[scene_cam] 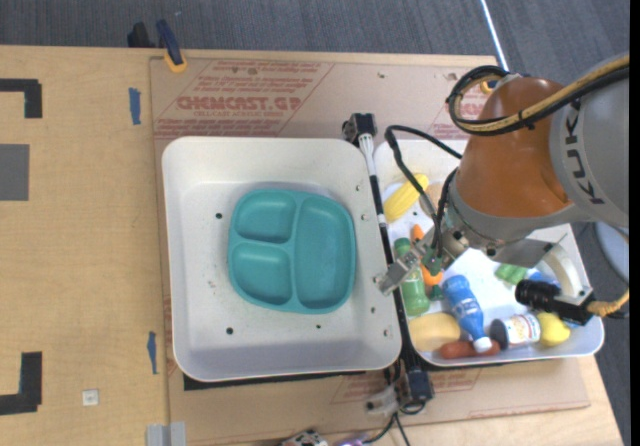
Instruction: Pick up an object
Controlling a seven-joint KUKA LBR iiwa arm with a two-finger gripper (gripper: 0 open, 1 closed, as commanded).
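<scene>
My gripper is low over the left side of the right bin, close to the wall between the two bins. Right under it lie a green object and a small orange piece. A blue bottle lies just to its right. A yellow banana-like object is at the back of that bin. Along the front lie a pale yellow object, a red piece, a small labelled bottle and a yellow item. The orange wrist hides the middle of the bin.
The left bin holds a teal divided plate at its middle. A second green object lies at the right of the right bin. Black cables arc over the divider near the bins' back edge.
</scene>
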